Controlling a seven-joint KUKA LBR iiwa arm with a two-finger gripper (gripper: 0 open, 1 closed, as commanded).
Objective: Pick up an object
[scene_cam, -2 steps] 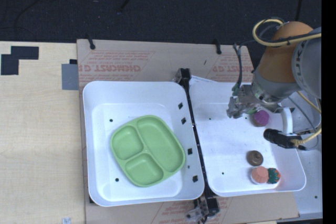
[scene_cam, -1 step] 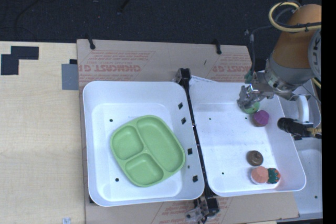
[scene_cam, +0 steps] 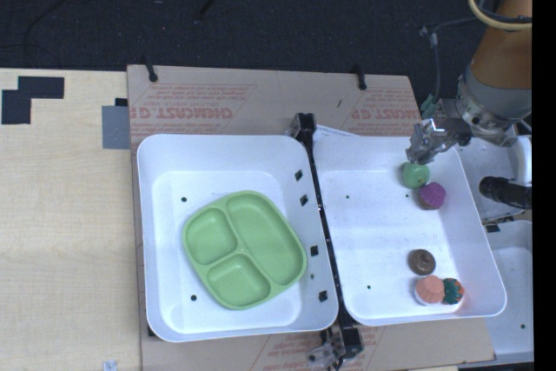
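Note:
My gripper [scene_cam: 423,148] hangs over the far right part of the right bin [scene_cam: 373,226], its tips just above a green ball [scene_cam: 414,175]. Whether the tips touch the ball is unclear. A purple ball [scene_cam: 432,195] lies right next to the green one, toward the bin's right wall. Nearer the front right corner sit a small brown round piece [scene_cam: 422,261] and a pink round object [scene_cam: 429,290] with a small teal thing [scene_cam: 452,292] against it.
The left bin [scene_cam: 165,187] holds a green divided plate [scene_cam: 243,249]. A black divider [scene_cam: 314,221] runs between the two bins. Cardboard lies under both bins, with a wooden benchtop to the left.

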